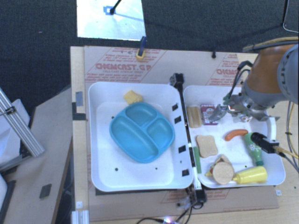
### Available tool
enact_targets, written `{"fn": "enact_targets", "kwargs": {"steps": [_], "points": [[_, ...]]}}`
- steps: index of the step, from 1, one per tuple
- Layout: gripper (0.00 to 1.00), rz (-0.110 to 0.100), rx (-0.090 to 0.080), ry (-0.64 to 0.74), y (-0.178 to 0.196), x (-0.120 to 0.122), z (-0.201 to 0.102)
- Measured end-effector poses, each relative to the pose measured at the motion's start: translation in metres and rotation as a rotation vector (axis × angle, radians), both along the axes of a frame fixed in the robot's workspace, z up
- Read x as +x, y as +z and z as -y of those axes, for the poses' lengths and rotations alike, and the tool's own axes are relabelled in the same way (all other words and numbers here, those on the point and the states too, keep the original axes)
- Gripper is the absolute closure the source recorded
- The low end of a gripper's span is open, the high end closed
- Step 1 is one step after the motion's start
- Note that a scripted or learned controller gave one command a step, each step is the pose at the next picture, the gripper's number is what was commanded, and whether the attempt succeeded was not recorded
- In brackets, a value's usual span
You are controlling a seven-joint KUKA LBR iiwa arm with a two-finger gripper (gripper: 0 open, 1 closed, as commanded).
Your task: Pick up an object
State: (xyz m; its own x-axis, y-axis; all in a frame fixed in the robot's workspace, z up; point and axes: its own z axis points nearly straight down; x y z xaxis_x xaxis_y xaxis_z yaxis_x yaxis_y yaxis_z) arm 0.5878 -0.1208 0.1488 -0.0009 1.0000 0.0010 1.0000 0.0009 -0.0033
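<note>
pincer point(217, 113) low in right bin point(279, 171), over maroon packet point(206, 110), likely lining up a grab; grip state: cannot tell | nothing visibly held | bread slice point(207, 145), sausage point(235, 134) nearby | blue tray point(141, 131) in left bin point(105, 171)

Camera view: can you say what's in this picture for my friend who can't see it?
A robot arm's gripper hangs over the right bin, which holds toy food: a sausage, bread slice and yellow bottle. The left bin holds a blue divided plate.
</note>
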Motion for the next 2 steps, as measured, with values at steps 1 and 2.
{"fn": "enact_targets", "kwargs": {"steps": [1, 2], "points": [[0.0, 0.002, 0.0, 0.0, -0.042, -0.003, -0.004], [0.0, 0.002, -0.001, 0.0, -0.065, -0.003, -0.005]]}}
